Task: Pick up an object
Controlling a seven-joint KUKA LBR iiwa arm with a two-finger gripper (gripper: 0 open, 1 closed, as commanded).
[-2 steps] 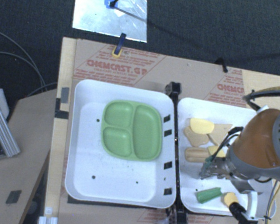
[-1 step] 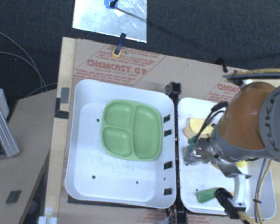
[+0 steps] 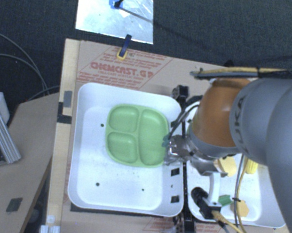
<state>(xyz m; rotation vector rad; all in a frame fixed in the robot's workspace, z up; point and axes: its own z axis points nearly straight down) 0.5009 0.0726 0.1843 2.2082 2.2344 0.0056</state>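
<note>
Near the right rim of the left bin, the gripper is seen at the edge of the green divided plate. How it is set cannot be told, since the wrist covers it. Yellow objects and a small green piece are found in the right bin.

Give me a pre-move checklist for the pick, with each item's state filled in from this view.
1. Target in sight: green divided plate lies flat in the left bin: ok.
2. Gripper at the plate's right edge: ok.
3. Finger opening: cannot tell.
4. Plate between fingers: cannot tell.
5. Arm covers much of the right bin; its contents are partly hidden: not ok.
6. Yellow pieces and a small green piece beside the wrist: cannot tell if clear.
</note>
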